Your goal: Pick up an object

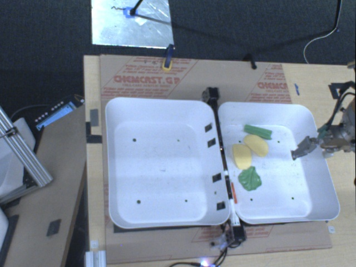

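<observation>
The grey two-finger gripper [305, 147] enters at the right edge of the scene, most of the arm cut off there, and its dark tip hangs over the right side of the right shallow white bin [320, 202]; the tip is too small and blurred to tell how far it is open, and nothing can be seen in it. Well to its left, near the bin's left wall, lie four small things close together: a dark green oblong piece [258, 131] farthest back, its long axis running left to right; a yellow oval piece [256, 144] just nearer; a second yellow oval piece [242, 156] touching it, lengthwise near to far; and a green leaf-shaped piece [250, 178] nearest. Bare white floor lies between gripper and cluster. The left shallow white bin [161, 160] lies alongside.
</observation>
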You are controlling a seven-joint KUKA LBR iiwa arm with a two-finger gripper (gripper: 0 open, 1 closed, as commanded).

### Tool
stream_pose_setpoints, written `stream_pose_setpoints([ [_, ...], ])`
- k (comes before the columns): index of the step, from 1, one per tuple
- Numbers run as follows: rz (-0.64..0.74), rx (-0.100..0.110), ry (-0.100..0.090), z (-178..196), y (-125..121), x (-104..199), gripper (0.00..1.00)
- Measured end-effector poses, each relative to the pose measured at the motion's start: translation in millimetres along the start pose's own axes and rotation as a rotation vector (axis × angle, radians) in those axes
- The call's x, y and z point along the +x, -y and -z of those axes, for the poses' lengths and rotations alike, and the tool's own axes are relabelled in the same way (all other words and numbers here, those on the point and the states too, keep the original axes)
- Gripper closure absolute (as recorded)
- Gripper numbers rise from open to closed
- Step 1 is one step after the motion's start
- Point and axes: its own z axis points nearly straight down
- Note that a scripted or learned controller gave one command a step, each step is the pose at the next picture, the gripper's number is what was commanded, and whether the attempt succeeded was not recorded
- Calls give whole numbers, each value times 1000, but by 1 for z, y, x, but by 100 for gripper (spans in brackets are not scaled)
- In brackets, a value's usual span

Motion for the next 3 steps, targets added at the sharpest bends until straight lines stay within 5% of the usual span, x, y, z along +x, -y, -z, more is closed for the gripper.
stream_pose_setpoints([
  [2, 8, 2, -4, -57, 19, 134, 0],
  [3, 12, -5, -5, -55, -54, 224, 0],
])
